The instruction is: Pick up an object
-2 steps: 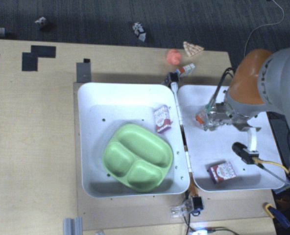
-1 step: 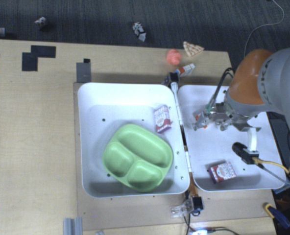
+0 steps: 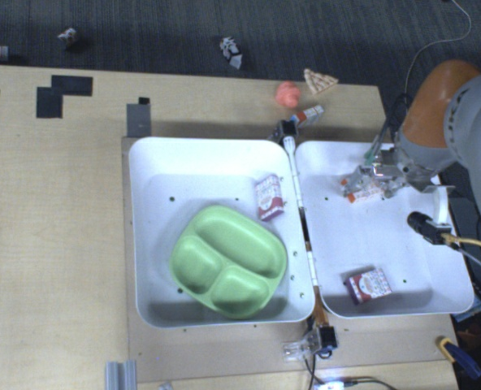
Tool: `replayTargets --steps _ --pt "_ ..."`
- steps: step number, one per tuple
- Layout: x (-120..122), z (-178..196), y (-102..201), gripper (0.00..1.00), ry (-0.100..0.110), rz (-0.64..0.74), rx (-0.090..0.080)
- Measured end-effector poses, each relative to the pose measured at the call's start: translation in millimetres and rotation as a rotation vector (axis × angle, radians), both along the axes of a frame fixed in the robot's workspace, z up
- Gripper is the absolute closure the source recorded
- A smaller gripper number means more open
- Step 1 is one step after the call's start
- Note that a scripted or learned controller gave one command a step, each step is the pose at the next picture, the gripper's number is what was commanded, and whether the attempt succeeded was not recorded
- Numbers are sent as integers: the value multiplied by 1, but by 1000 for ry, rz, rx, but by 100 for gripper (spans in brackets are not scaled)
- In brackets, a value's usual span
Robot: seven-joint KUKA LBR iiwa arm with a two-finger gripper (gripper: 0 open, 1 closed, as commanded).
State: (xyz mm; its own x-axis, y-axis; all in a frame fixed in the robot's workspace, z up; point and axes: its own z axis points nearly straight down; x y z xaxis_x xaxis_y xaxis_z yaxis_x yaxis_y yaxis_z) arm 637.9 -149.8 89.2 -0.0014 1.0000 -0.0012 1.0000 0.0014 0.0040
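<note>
Reaching into the right white bin (image 3: 435, 299), the gripper (image 3: 376, 177) hovers at a small orange-and-white object (image 3: 356, 190); whether it grips anything, I cannot tell.

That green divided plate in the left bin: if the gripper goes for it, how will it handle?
The green plate looks like rigid moulded plastic, so probably stiff and light. It is wide with a glossy, rounded rim, so the fingers may slip. It seems to lean on the bin wall, so it could rock.

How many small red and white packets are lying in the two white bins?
2. One packet lies in the left bin, just above the green divided plate. The other packet lies in the right bin, near its front edge.
</note>
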Motion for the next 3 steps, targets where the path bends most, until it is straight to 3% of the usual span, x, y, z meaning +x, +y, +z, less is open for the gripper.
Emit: replayTargets --steps 1,2,3 --pt "2 11 2 100 -4 5 0" --pt "17 98 74 100 -4 5 3" --pt "-46 95 131 100 3 5 3"
